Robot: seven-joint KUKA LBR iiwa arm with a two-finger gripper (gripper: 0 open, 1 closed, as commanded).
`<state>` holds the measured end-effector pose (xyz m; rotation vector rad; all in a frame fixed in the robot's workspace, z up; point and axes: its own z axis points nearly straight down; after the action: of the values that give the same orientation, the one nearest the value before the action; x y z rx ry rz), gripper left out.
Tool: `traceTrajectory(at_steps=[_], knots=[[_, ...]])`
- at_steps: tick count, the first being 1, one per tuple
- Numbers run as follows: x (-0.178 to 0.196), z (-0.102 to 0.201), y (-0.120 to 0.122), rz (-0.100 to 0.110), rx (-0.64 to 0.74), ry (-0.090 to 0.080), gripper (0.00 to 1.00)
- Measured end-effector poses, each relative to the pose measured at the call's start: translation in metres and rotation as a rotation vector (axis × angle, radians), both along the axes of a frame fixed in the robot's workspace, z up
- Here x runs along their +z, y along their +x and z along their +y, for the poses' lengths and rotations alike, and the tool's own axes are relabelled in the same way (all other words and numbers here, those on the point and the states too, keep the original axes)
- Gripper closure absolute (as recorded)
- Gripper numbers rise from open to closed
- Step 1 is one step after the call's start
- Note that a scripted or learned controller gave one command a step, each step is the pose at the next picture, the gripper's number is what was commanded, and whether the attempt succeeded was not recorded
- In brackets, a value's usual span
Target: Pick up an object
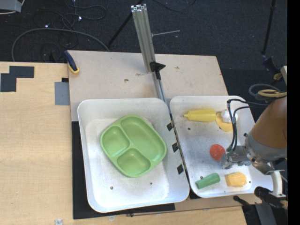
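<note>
A smooth round red object [216, 151] lies beside a green cylinder [207, 181] in the right bin [197, 108], the gripper [229, 162] lowered just beside it.

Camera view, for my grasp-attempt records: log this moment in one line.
end effector: low in right bin | nearest: red object | grasp: unconfirmed | left bin: green plate

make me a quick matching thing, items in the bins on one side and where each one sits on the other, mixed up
Things:
1. green divided plate
2. yellow bottle
3. red ball
4. green block

Places:
A. right bin, far edge
B. right bin, near edge
C. left bin, middle
D. right bin, middle, beside the gripper

Pairs: 1-C, 2-A, 3-D, 4-B
</note>
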<state>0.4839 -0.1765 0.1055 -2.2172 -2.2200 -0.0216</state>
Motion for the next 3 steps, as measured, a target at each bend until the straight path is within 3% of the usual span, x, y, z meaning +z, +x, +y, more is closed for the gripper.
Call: traceTrajectory(at_steps=[1, 3], knots=[[0.042, -0.001, 0.000, 0.006, 0.000, -0.013, 1.00], [0.128, 0.000, 0.007, 0.004, 0.001, -0.013, 1.00]])
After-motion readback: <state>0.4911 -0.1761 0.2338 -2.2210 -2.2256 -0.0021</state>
